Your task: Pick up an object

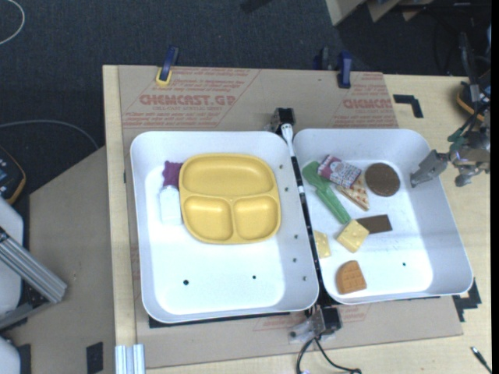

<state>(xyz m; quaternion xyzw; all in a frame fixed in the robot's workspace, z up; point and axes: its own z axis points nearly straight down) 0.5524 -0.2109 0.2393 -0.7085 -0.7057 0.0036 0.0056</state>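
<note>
The gripper (446,164) is seen at the right edge of the frame, over the right bin's (437,232) upper right rim, its fingers spread apart with nothing between them. The brown round piece (382,179) lies just left of it in that bin, near a green stick (327,193) and yellow block (352,234).
</note>
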